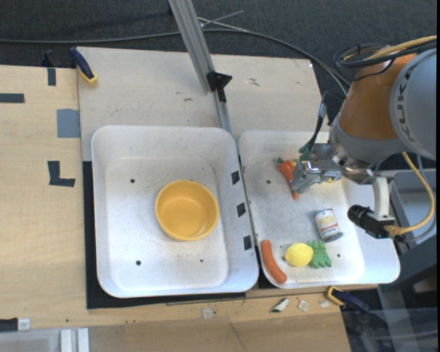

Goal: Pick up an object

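Observation:
In the right bin (367,270), an orange carrot-like toy (287,170) lies near the back left. My gripper (303,176) hangs right against the toy's right side, low over the bin floor, and it hides part of the toy. A small silver can (327,224) lies in front of the gripper. A yellow lemon (298,254) sits against a green leafy toy (321,257) near the front rim. A red-orange sausage (273,262) lies along the bin's front left corner. A yellow bowl (186,210) stands upright in the middle of the left bin (110,196).
A slanted metal pole (198,42) with a black clamp rises behind the divide between the bins. Cables run across the dark floor at the back. A black fitting (368,221) on the arm overhangs the right bin's right rim.

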`<state>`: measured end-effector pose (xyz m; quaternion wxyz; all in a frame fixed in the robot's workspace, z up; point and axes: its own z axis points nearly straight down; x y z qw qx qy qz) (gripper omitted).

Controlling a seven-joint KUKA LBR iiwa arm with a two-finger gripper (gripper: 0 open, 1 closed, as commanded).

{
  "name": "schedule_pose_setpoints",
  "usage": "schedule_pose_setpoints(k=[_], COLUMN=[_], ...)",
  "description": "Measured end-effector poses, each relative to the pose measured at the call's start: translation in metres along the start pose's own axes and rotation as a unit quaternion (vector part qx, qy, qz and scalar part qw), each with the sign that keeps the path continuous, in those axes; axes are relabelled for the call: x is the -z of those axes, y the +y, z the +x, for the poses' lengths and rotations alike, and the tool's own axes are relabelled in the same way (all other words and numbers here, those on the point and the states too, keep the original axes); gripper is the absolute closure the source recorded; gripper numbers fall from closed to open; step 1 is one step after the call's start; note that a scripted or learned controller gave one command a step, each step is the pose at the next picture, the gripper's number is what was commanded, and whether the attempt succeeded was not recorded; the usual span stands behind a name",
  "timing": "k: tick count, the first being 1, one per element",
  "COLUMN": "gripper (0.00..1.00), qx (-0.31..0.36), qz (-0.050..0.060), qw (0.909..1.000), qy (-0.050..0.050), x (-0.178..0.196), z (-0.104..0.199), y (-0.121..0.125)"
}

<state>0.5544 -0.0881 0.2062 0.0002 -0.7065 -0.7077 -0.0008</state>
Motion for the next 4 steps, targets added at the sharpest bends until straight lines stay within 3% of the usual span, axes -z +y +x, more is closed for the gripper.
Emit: schedule_pose_setpoints(k=[1,3,4], gripper=[1.00,1.00,1.00], qx=[0.000,0.002,0.003], qz=[0.000,0.003,0.003], qw=[1.0000,1.0000,1.0000], qy=[0.000,0.000,0.001], x=[0.029,0.012,0.022], z=[0.001,0.096,0.153], y=[0.000,0.012,0.014])
